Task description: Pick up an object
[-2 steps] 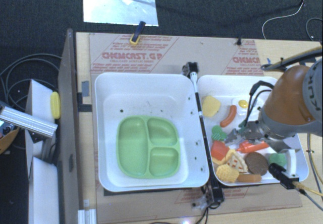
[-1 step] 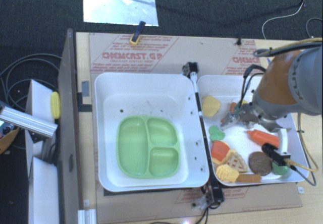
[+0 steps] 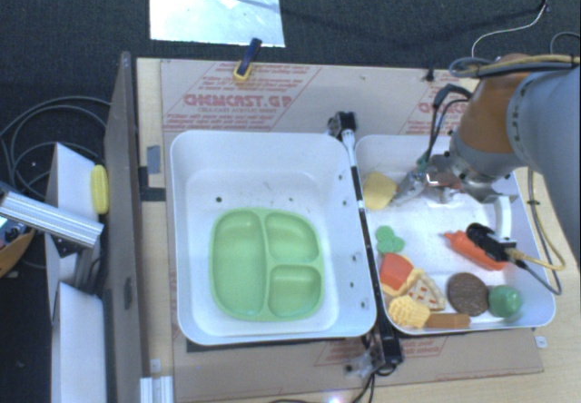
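The left bin (image 3: 195, 211) lay open around its green tray (image 3: 268, 263); toy food (image 3: 427, 292) crowded the right bin's (image 3: 536, 306) near edge.

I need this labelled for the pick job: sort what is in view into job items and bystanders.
Job items:
end effector
pale yellow piece beside it
orange carrot
brown round piece
green ball
right bin

Bystanders:
green divided plate in the left bin
yellow-handled tool
cardboard sheet
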